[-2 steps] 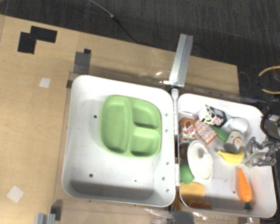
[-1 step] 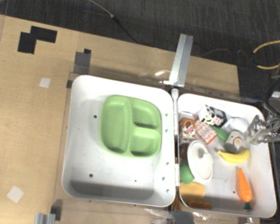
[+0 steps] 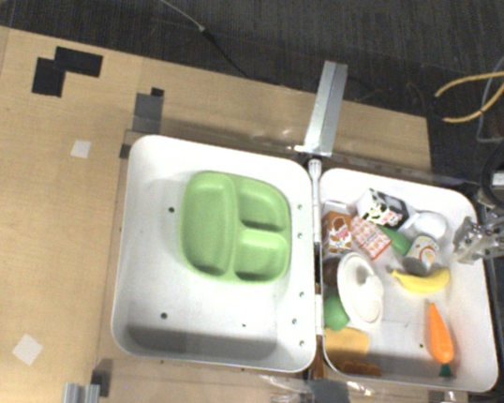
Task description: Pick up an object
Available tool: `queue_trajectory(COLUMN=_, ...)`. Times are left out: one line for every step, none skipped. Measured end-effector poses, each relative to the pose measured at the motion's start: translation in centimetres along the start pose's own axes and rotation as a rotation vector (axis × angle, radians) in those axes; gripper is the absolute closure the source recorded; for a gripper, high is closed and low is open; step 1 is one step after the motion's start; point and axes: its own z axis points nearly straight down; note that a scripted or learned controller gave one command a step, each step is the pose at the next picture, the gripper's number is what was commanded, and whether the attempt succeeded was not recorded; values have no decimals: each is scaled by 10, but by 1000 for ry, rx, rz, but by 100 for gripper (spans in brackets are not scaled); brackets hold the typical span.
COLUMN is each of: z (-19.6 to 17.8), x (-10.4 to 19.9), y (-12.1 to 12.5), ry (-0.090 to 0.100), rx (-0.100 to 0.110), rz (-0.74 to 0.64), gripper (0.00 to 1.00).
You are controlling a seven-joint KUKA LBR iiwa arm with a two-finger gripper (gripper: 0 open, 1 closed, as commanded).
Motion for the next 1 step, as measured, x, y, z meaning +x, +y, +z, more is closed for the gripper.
queue_trajectory(z=-16, x=-10, y=-32, ry=0, rx=1, rz=-272, gripper=100)
